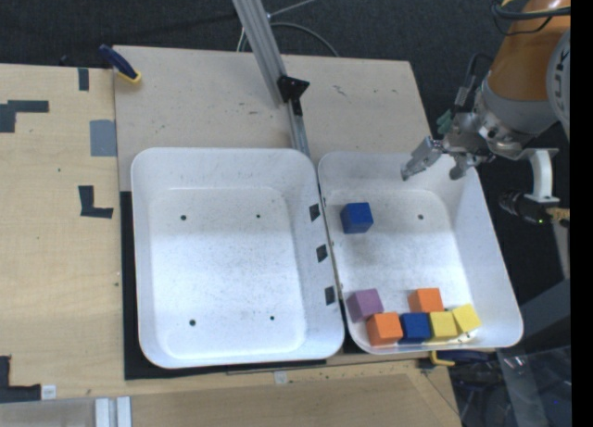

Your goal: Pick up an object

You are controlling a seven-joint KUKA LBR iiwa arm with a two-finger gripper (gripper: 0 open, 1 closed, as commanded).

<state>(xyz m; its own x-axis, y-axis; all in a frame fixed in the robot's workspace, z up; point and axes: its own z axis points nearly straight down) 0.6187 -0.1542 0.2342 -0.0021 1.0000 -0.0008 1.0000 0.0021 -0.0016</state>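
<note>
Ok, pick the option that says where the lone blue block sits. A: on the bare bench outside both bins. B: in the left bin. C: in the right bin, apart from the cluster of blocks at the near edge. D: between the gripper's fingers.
C: the blue block lies alone on the floor of the right bin, away from the cluster and from the gripper.

Grey metal pole (262,31) slanting across bench (204,92); blue-yellow clamp (120,63) at far-left corner; grey tape patches (103,137) alongside.
</note>
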